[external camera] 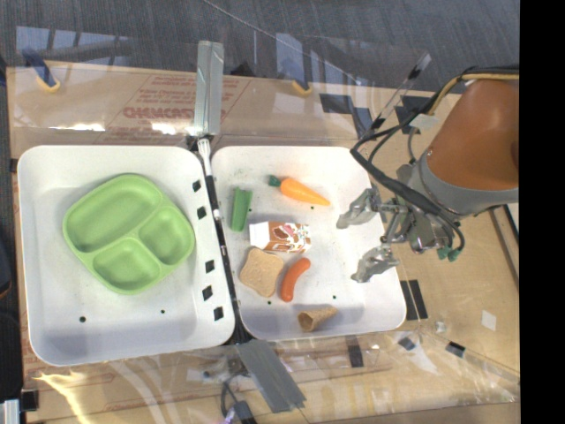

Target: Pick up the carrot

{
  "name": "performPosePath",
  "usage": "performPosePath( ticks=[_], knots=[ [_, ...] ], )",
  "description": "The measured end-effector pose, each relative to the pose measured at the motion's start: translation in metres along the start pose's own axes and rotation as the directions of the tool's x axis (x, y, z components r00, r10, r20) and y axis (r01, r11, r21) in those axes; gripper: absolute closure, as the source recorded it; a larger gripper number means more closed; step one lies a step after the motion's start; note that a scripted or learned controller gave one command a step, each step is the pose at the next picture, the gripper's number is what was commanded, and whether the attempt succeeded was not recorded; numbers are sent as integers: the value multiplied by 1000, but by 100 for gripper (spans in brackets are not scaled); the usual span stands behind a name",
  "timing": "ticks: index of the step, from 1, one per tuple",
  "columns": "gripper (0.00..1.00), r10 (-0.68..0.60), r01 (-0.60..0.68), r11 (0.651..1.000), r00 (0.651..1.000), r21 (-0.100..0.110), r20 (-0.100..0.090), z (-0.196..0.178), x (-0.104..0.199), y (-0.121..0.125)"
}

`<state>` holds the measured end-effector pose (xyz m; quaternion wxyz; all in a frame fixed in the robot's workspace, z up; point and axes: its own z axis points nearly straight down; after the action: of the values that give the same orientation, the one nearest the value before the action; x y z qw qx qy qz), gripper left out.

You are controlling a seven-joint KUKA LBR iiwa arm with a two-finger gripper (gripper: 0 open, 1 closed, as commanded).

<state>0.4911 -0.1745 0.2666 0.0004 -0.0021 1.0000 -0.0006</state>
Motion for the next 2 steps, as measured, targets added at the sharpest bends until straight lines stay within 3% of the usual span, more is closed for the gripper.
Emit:
performPosePath(
  ticks=[1,2],
  knots=[
    [0,-23,23,1000,1000,-3,-5,167,-19,-15],
    [100,-33,33,999,999,0,3,154,-23,-13]
  ],
)
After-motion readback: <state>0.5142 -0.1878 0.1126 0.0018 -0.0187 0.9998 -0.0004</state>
